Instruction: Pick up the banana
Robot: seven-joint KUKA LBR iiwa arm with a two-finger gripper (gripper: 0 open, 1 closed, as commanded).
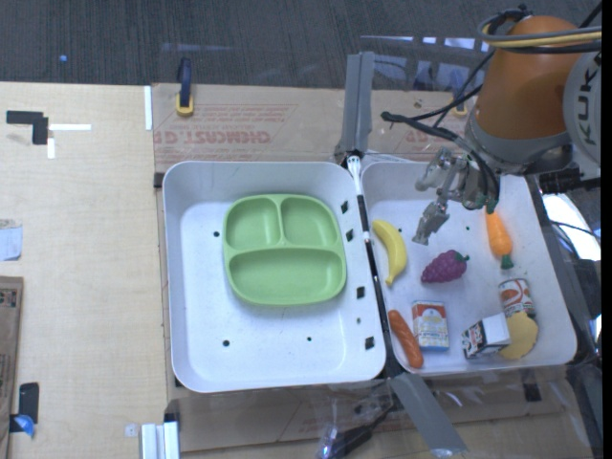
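The yellow banana (390,250) lies in the right bin (555,285), close to its left wall, curving from upper left to lower right. My gripper (449,210) hangs above the bin's upper middle, up and to the right of the banana and apart from it. Its fingers look open with nothing between them; one fingertip (428,226) points down-left toward the banana's side.
A purple grape bunch (445,267) lies just right of the banana, with an orange carrot (497,235) beyond it. A red sausage (405,338), small carton (431,325), can (514,295) and yellow fruit (521,338) fill the bin's near end. The left bin (191,333) holds a green divided plate (284,249).
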